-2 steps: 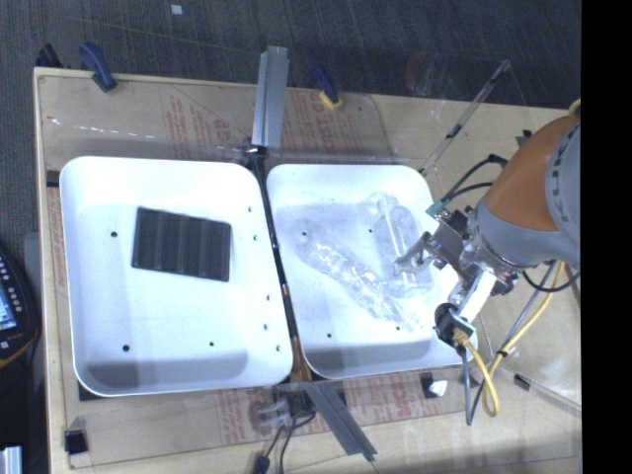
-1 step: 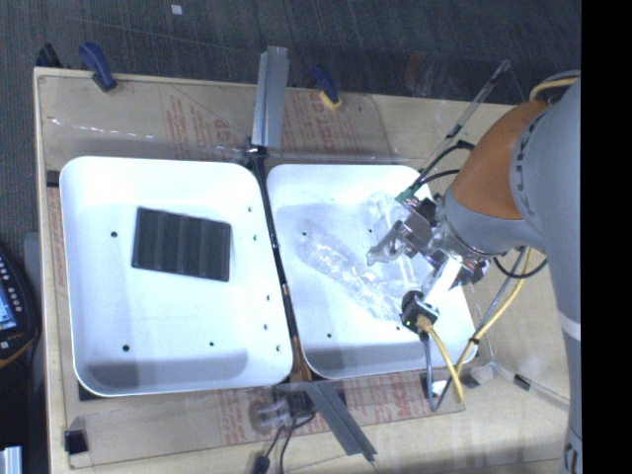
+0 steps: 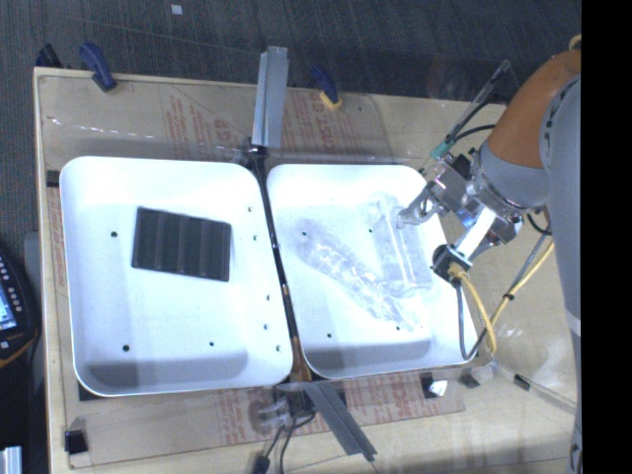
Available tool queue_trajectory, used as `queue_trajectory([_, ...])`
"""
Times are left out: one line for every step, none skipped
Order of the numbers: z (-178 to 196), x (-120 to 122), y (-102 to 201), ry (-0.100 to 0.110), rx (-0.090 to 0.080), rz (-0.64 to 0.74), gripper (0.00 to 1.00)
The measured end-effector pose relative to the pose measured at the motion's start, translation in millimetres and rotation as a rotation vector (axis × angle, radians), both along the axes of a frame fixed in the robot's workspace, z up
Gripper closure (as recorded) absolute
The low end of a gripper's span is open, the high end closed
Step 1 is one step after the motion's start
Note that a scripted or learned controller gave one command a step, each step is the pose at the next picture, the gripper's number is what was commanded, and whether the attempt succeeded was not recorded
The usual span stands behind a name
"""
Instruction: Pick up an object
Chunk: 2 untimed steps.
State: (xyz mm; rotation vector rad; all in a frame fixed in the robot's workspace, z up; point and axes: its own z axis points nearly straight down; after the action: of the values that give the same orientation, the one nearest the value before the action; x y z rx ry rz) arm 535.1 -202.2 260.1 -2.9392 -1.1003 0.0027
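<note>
1. Clear plastic objects (image 3: 370, 265) lie in the right bin (image 3: 326, 358) — one a long crinkled piece running at a slant from the bin's upper left toward its lower right, another a flatter transparent piece near the bin's right side, the two overlapping.
2. The upper end of that flatter piece sits just beside the gripper (image 3: 423, 205); whether they touch cannot be told.
3. The gripper is over the right bin's upper right corner, its tip pointing left into the bin. Nothing shows between its fingers, and whether they are apart or together cannot be told.
4. The arm (image 3: 533, 136) comes in from the right edge, the orange band above the grey wrist, the wrist bent down and leftward toward the bin. Cables — black and yellow — hang from the wrist past the bin's right wall.
5. The left bin (image 3: 89, 349) holds a dark ribbed rectangular pad (image 3: 183, 244), lying flat left of its centre, well apart from the gripper.
</note>
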Motion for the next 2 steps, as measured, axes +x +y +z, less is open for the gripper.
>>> queue_trajectory([-46, 74, 44, 0.003, -0.001, -0.317, 0.0])
queue_trajectory([10, 92, 43, -0.002, -0.001, 0.073, 0.0])
